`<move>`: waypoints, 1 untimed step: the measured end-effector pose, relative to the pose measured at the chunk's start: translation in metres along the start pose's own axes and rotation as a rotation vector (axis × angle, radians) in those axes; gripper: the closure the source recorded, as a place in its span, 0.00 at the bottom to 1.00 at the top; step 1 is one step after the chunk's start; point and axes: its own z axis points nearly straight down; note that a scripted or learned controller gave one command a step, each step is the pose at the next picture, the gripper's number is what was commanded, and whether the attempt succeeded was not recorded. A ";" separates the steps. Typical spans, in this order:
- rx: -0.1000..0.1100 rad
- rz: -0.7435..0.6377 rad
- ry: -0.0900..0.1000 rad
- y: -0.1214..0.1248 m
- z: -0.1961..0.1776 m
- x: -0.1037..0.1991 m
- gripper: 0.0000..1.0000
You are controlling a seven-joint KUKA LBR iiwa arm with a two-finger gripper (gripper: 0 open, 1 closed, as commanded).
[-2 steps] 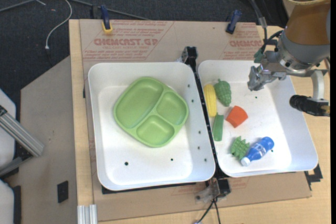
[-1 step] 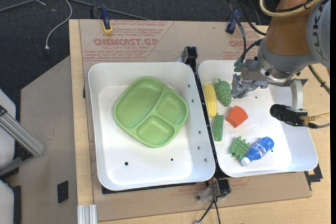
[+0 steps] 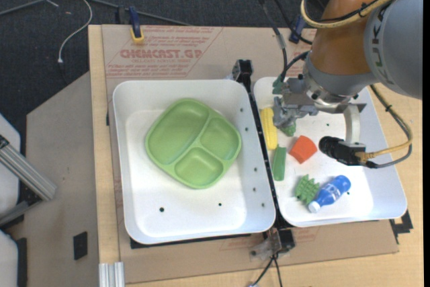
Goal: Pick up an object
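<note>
**Blue bottle (image 3: pixel 331 192) at front of R bin (image 3: pixel 379 175); gripper (image 3: pixel 287 123) low over bin's back-left**

Bottle lies tilted near R bin's front edge, white cap end toward front-left, touching or just beside a spiky green toy (image 3: pixel 306 187) on its left. Further back sits an orange block (image 3: pixel 303 148), approx mid-bin. To its left a green stick (image 3: pixel 279 163) lies along the bin's left wall. A yellow corn-like piece (image 3: pixel 269 128) lies just behind the stick, also by that wall.

Gripper hangs over the back-left of R bin, tip just beside the yellow piece and just behind the orange block; can't tell if it touches either. Claw state: can't tell how far open, since the wrist partly hides it from above. Nothing visibly held. Arm (image 3: pixel 356 17) comes in from the right.

L bin (image 3: pixel 175 212) holds one green divided plate (image 3: pixel 193 142) w/ three compartments, flat, approx mid-bin, well apart from the gripper. Both bins sit on a cardboard sheet (image 3: pixel 161 50) w/ red print.
</note>
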 end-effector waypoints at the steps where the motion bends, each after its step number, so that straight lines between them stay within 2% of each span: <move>1: -0.001 0.001 -0.001 -0.014 -0.010 0.049 1.00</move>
